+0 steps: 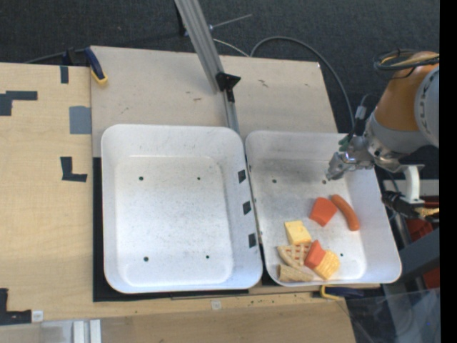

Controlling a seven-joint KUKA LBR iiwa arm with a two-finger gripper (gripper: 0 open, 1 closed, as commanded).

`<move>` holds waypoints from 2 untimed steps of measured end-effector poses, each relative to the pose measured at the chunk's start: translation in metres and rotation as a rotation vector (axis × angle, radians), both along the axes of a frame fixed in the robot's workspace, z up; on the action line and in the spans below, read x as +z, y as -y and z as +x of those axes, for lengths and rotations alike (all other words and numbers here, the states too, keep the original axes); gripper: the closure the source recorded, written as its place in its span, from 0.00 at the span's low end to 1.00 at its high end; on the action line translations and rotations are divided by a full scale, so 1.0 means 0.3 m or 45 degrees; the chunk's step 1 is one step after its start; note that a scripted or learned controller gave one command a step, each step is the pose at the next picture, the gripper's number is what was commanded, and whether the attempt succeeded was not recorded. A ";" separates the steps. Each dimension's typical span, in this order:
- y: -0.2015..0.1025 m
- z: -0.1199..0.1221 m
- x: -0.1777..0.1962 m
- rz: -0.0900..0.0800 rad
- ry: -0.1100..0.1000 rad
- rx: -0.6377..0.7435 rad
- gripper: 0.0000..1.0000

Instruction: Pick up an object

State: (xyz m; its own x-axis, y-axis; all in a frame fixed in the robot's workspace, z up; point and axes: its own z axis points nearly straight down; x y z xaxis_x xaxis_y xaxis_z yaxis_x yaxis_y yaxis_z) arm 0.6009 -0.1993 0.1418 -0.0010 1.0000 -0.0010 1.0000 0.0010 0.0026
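Note:
The right bin (285, 156) holds several small toy foods in its near half. An orange-red block (323, 211) lies beside an orange sausage-shaped piece (345, 212). Nearer the front sit a yellow block (298, 231), a waffle-like piece (292, 254), a small orange piece (314, 255), a yellow ridged piece (328, 264) and a tan cracker (295, 274). My gripper (335, 168) hangs over the right bin's far right part, above and behind the orange-red block, with nothing visible between its fingers.
The left bin (175, 206) stands beside the right one. A slanted metal pole (203, 38) rises behind the bins. The grey arm with its orange band (400, 109) comes in from the right. Cables and clamps lie along the right bin's right edge.

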 end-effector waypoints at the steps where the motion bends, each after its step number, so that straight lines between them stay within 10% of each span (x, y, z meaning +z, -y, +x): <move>1: 0.021 0.021 0.155 -0.001 0.002 0.000 1.00; 2: 0.019 0.024 0.260 0.000 0.000 0.000 1.00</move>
State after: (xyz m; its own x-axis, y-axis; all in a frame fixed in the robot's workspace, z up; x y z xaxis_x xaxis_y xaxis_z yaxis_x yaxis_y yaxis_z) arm 0.6081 -0.2051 0.2197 -0.0012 1.0000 -0.0008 1.0000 0.0012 0.0026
